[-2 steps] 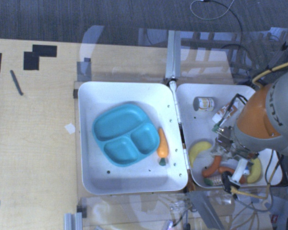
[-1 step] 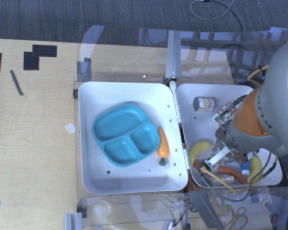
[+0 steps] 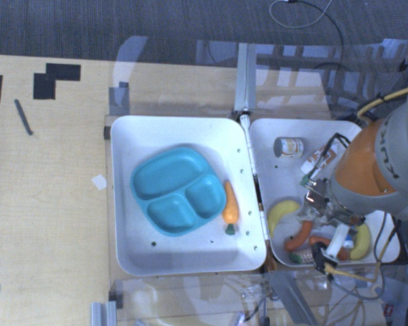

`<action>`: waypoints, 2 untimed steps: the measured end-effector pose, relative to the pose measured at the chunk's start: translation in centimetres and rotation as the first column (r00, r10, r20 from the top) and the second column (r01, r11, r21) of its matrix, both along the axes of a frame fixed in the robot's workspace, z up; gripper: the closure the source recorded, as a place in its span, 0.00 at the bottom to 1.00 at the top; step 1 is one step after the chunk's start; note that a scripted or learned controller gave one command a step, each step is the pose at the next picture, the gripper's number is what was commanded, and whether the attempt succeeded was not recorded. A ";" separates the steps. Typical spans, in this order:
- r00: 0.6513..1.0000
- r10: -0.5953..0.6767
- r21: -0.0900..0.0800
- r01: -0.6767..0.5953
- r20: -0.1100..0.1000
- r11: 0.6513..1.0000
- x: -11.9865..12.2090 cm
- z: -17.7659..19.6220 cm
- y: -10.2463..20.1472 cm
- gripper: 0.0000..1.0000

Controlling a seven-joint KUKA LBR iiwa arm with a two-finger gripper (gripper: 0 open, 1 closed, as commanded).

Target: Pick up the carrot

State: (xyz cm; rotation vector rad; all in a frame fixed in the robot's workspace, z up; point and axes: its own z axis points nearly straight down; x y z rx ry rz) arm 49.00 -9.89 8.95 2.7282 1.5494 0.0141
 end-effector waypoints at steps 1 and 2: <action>0.973 -0.232 -0.003 0.232 0.007 0.973 0.1 0.0 0.8 1.00; 0.919 -0.394 0.001 0.394 0.000 0.919 0.0 0.1 1.4 1.00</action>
